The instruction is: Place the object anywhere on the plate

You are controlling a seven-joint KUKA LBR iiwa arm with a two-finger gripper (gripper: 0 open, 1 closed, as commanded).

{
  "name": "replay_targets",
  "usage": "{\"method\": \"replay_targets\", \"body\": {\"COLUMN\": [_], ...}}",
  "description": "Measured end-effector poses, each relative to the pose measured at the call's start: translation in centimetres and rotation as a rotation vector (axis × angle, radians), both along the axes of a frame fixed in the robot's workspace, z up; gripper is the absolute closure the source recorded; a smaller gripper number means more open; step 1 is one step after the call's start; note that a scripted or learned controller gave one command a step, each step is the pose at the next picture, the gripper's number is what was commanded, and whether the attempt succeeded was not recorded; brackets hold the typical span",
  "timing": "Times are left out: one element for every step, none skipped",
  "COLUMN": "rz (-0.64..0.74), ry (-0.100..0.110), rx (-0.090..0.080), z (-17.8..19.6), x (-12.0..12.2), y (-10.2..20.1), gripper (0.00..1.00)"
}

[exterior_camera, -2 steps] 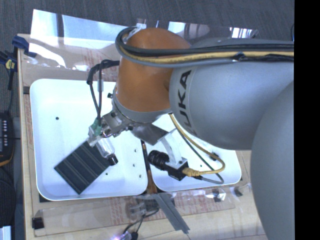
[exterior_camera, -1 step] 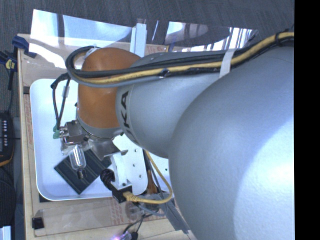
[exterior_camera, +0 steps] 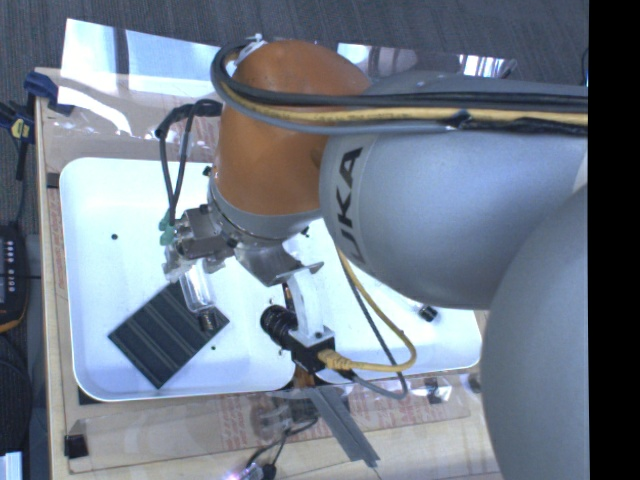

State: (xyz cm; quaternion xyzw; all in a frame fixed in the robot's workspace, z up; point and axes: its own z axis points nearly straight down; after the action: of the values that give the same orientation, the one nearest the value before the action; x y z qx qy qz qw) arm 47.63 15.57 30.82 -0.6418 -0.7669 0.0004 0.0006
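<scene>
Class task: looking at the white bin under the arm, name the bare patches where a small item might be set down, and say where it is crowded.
Bare floor of the white bin runs along its left wall and upper left corner, above the dark ribbed plate. A thin strip borders the near wall right of the plate. The middle is crowded: the pincer hangs at the plate's upper edge, with the arm's orange band over it.

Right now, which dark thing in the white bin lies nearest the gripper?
The ribbed dark slab, right at the gripper; the left speck and the right dark bit lie farther off.
</scene>
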Motion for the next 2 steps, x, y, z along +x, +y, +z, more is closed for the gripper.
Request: {"method": "replay_targets", "body": {"rz": [-0.152,-0.087], "ry": [0.003,0.004], "rx": [-0.002,-0.003], "z": [5.5,2.6], "x": [1.7,7.7], "y": [5.8,4.5], "gripper": [1.0,1.0]}}
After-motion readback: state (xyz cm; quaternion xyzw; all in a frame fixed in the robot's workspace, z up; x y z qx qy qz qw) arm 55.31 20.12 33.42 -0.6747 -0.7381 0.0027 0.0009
